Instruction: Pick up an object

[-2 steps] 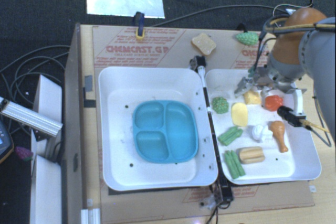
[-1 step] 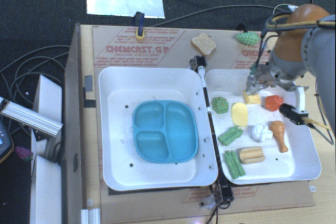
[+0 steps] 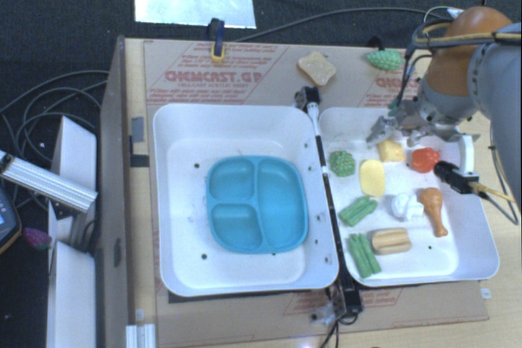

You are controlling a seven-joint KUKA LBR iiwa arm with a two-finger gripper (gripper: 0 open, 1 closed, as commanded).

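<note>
- Nearest, a hot dog bun (image 3: pixel 390 240) and green beans (image 3: pixel 364 253) are lying in the right bin (image 3: pixel 481 257), well apart from the arm.
- Farther back, the gripper (image 3: pixel 390 129) is hanging just above a yellow block (image 3: pixel 391 151); whether the jaws are apart cannot be told.
- The tomato (image 3: pixel 424 160) is sitting near, so a closing could be pushing the block aside.

Overhead slanted view of both bins (image 3: pixel 245 120)
</note>
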